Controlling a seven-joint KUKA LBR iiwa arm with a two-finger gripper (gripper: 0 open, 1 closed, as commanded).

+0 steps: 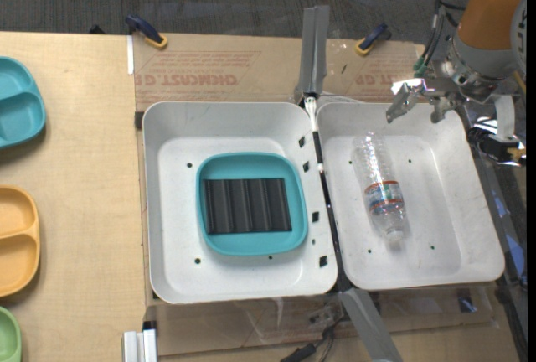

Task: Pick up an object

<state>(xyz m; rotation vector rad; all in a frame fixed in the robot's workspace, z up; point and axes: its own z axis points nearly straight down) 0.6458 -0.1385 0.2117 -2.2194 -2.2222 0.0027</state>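
Two white bins lie side by side on the surface. In the right bin (469, 184) we see a clear bottle (381, 188) lying on its side, near the middle. The left bin (167, 184) holds a teal tray (251, 245). The gripper (421, 100) hovers over the right bin's far edge, apart from the bottle, jaws wide and holding nothing.

The left bin (167, 209) holds a tray (251, 204) at its centre. The right bin (456, 209), at three o'clock from it, holds a bottle (381, 191). The gripper (416, 105) hangs above that bin's twelve o'clock rim.
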